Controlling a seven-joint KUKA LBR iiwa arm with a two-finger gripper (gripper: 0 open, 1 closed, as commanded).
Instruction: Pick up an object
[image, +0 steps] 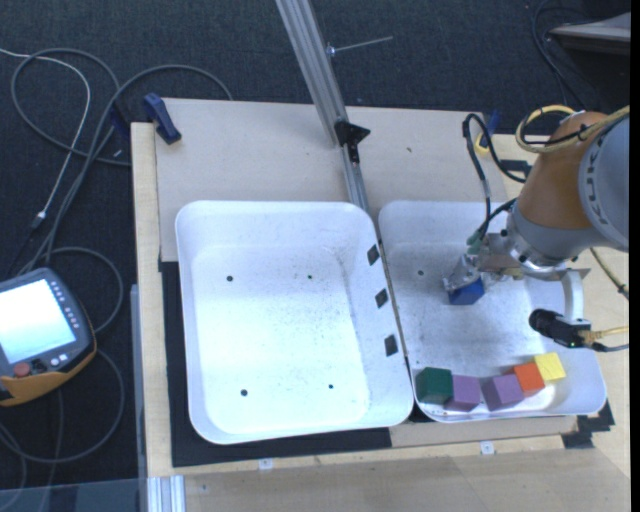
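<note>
The gripper (466, 280) is seen lowered into the right bin (420, 330), near the bin's middle, with a blue block (466, 292) gripped between its fingers at their tips. The arm (575, 195) is extended in from the three o'clock side. Along the bin's six o'clock wall a row of blocks is lined up: green (434, 384), purple (466, 391), another purple (506, 391), orange (530, 377) and yellow (550, 367). The left bin (200, 240) is placed at nine o'clock of the gripper.
</note>
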